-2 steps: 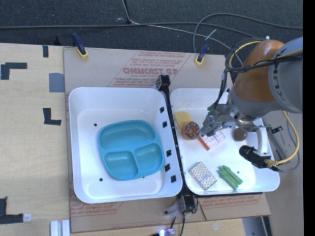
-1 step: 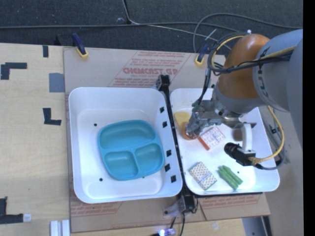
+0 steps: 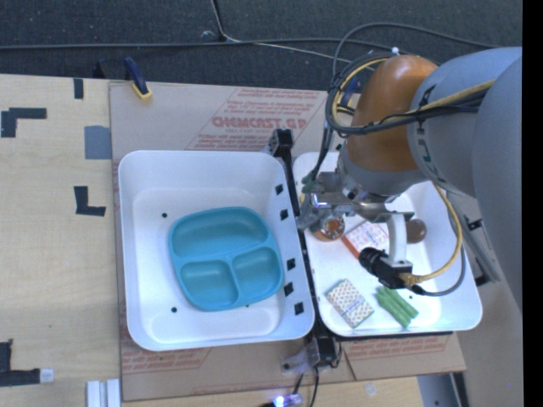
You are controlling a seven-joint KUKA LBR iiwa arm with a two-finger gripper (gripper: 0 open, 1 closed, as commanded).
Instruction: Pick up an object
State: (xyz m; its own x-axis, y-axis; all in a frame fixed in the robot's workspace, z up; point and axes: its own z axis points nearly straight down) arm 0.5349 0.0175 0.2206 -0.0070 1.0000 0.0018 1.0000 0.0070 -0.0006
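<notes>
1. 2 shallow white bins sit side by side on the bench: the left bin holds a blue divided tray, and the right bin holds the small loose objects.
2. The arm reaches over the right bin, wrist pointing down, with the gripper low at that bin's upper left corner, close to the wall between the 2 bins.
3. I cannot tell the gripper's state; the wrist body and cables hide most of it from above, and nothing can be seen held.
4. A small brownish round object lies right at the gripper's tip, the likeliest target. Whether they touch is unclear.
5. Other candidates lie nearer the front: a patterned white packet, a green object just beside it, and a red-and-white flat packet partly under the arm.
6. Judged from this, the step in hand is the descent or grasp attempt; nothing is lifted yet.
7. The next move calls for closing squarely on the round object, then rising straight up clear of the divider wall.
</notes>
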